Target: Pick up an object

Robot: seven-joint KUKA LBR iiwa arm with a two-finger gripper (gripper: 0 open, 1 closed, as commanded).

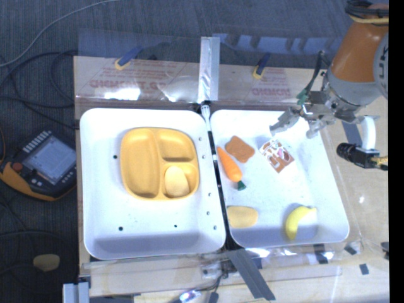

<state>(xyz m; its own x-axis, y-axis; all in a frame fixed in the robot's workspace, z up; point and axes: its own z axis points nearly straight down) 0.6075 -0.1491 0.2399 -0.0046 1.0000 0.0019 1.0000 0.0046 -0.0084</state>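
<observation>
The right bin (pixel 334 188) holds an orange carrot (pixel 229 164), a brown flat piece (pixel 239 148), a clear packet with red and white print (pixel 276 154), a yellow banana (pixel 298 221) and a tan lump (pixel 242 216). My gripper (pixel 296 127) hangs over the far part of this bin, just beyond the packet and right of the brown piece. Its two fingers stand spread apart, open, with nothing between them.
The left bin (pixel 101 219) carries a yellow divided plate (pixel 148 163) with a pale round item (pixel 177 182) in its near right compartment. A metal divider (pixel 209 68) rises behind the seam between the bins. A handheld pendant (pixel 44 163) lies off the bench at left.
</observation>
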